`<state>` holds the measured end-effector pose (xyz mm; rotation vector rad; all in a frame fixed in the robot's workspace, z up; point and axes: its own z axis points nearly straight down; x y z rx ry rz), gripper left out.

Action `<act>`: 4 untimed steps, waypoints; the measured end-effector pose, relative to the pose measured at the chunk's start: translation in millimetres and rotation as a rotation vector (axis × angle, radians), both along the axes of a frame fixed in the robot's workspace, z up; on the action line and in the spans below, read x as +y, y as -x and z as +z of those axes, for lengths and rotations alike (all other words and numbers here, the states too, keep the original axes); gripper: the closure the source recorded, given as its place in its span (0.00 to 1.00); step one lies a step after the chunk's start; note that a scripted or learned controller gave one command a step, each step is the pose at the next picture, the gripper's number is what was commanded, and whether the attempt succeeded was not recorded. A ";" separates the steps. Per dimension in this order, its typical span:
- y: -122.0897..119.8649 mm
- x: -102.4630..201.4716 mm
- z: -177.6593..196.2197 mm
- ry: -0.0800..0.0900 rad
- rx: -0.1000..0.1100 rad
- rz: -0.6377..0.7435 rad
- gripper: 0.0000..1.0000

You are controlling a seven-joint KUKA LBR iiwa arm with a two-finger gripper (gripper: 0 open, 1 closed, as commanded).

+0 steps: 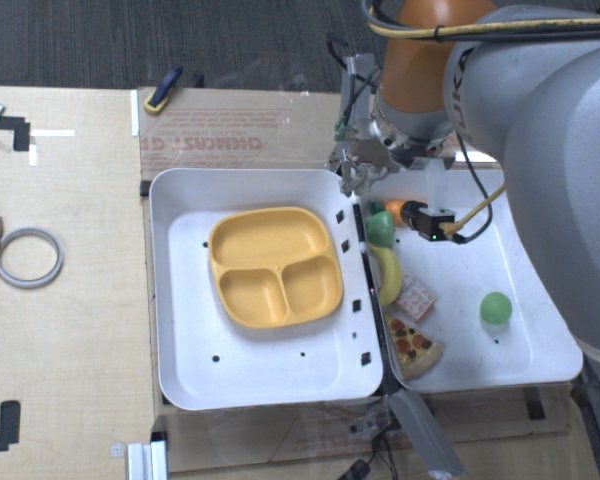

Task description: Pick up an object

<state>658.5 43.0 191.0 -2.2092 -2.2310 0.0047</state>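
We hold tool (352,173) at far rim between bins; grip state unclear. Risk: we strike rim, miss banana (387,273).

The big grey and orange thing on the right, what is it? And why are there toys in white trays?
That is a robot arm. The picture comes from a camera fixed above the bench, looking down at a slant. At the arm's end is a gripper, a two-fingered hand, low over the back corner where the two white bins meet. I can't tell if it holds anything. The left bin holds a yellow plate with three sections. The right bin holds toy food: a banana, a pizza slice, a green ball, and a green piece near the gripper. A roll of tape lies on the bench. The robot's job is picking up one object.
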 end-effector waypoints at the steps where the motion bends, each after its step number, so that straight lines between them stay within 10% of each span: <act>1: 26.9 -13.0 67.4 0.001 -0.002 0.039 1.00; 2: 36.9 -59.3 201.6 0.001 -0.002 0.215 1.00; 3: 8.2 15.3 99.9 0.000 -0.001 0.304 1.00; 4: -0.8 -104.4 249.7 0.002 -0.002 -0.042 1.00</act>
